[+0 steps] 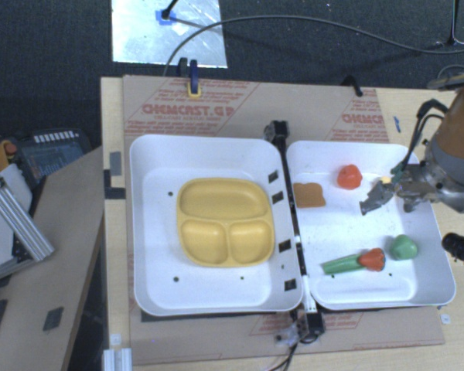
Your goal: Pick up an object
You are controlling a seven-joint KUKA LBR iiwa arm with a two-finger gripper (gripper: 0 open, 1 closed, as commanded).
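My gripper (377, 195) hangs over the middle of the right bin (433, 288), reaching in from the right. A round red object (349, 177) lies just to its upper left, apart from it. A flat brown piece (309, 195) rests by the bin's left wall. Below the gripper lie a small green object (404, 246) and a carrot-like toy (353, 262) with a green stem and a red-orange end. I see nothing held in the gripper.
The left bin (151, 207) holds a yellow divided plate (224, 221). A black divider with clips (288, 215) runs between the bins. The grey arm with its orange band (458, 141) crosses the right bin's right edge. Cables lie behind the bench.
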